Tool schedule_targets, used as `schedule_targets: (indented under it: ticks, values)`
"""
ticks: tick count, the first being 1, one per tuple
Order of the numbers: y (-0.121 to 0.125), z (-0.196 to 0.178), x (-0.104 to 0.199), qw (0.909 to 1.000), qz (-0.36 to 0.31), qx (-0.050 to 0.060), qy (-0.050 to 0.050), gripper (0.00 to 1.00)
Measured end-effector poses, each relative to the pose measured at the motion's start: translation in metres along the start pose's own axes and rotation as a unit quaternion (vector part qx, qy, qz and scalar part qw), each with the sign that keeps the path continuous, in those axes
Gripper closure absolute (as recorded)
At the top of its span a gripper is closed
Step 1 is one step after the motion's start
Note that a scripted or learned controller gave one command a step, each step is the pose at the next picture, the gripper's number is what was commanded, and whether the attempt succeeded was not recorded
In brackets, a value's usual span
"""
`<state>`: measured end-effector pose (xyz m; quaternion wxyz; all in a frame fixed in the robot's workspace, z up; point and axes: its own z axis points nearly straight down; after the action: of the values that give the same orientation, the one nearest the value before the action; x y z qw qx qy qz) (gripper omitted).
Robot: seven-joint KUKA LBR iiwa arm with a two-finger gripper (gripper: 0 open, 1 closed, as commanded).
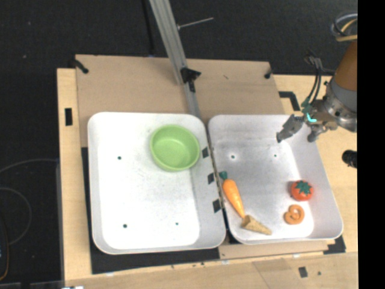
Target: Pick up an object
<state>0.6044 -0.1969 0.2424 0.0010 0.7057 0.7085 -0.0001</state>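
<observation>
So, taking the right bin (252, 143) as the anchor and going left to right: the left bin (120, 221) sits just beside it, their long edges nearly touching, and a green bowl (175, 148) rests upright in that left bin's upper right part, close to the shared edge. A grey metal bar (171, 38) slants down from the top toward the gap between the two bins.

Inside the right bin, a carrot (232, 196) lies along its left wall, green end up, tip pointing down and right. Just below the carrot's tip, near the bin's bottom edge, there's a tan wedge-shaped piece (256, 225), looks like a cone or a slice of something. Over toward the bin's right side, a tomato (302, 189) sits near the wall, with a small orange pretzel (294, 214) just below it.

The gripper (299, 129) hangs above the bin's upper right corner, fingers spread wide apart with nothing between them, well away from all the items.
</observation>
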Motion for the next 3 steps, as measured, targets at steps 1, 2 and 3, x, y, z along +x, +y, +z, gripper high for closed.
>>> schedule_targets:
  ticks: [1, 2, 3]
  values:
    - [0.005, 0.046, 0.005, 1.0, 0.0, 0.002, 0.0, 0.0]
    - [-0.003, 0.106, 0.001, 1.0, 0.002, 0.003, 0.0, 0.0]
    - [-0.003, 0.141, -0.001, 1.0, 0.002, 0.0, -0.001, 0.0]
